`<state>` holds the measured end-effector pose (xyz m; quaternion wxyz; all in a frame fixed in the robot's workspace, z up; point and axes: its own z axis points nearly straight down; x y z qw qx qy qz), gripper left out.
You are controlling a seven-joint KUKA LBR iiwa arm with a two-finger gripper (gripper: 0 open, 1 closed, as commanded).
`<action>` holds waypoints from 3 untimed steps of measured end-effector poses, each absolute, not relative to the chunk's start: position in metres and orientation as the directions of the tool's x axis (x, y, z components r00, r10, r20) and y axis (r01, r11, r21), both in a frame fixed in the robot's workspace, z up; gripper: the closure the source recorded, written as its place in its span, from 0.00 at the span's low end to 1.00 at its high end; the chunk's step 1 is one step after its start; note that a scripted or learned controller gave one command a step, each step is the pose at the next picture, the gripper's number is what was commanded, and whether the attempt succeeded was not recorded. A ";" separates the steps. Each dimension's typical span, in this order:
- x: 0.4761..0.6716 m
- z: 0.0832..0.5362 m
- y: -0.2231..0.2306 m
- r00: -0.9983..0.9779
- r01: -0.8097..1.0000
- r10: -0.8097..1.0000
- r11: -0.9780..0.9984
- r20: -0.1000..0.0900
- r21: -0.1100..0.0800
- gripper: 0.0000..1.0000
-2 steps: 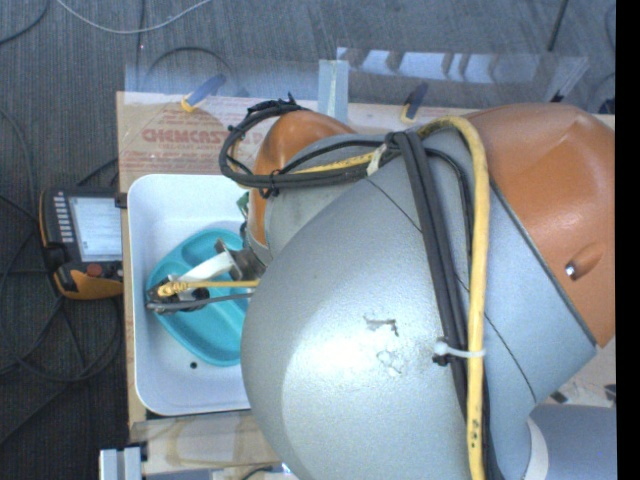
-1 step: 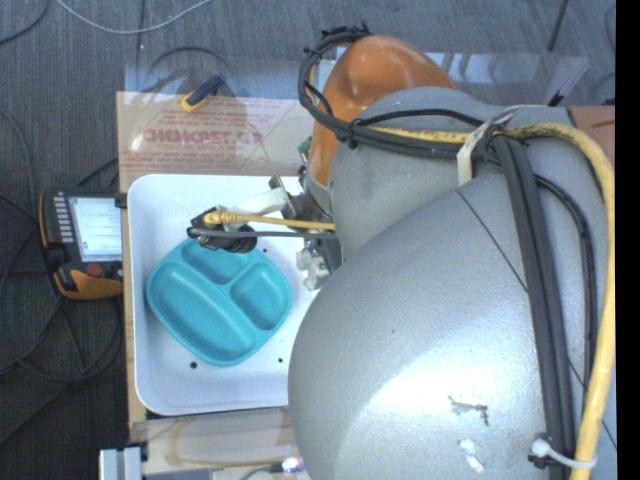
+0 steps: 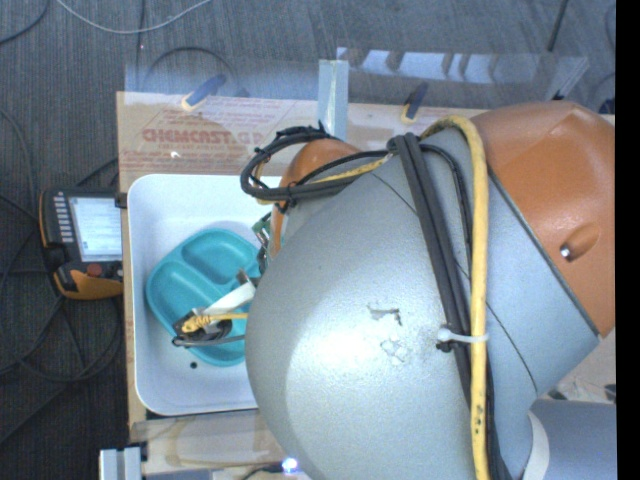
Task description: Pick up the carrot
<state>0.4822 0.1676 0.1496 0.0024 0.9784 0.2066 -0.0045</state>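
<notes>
The arm takes up most of the view, its grey body and orange wrist band hanging over the right part of the left bin. Whatever lies under the arm is hidden. A teal divided plate rests in that bin. At the plate's near edge lies a small cluster: a white piece, a thin yellow-orange strip and a dark item. I cannot tell whether any of these is the carrot.
Black and yellow cables loop off the wrist above the bin's far rim. A handheld pendant with a screen lies on the floor left of the bench. A cardboard sheet lies behind the bin.
</notes>
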 end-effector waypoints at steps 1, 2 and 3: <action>0.483 0.173 0.175 0.978 0.208 0.208 -0.978 -0.007 0.002 1.00; 0.538 0.277 0.163 0.878 0.479 0.479 -0.878 -0.008 0.004 1.00; 0.515 0.129 0.185 0.656 0.755 0.755 -0.656 -0.011 -0.001 1.00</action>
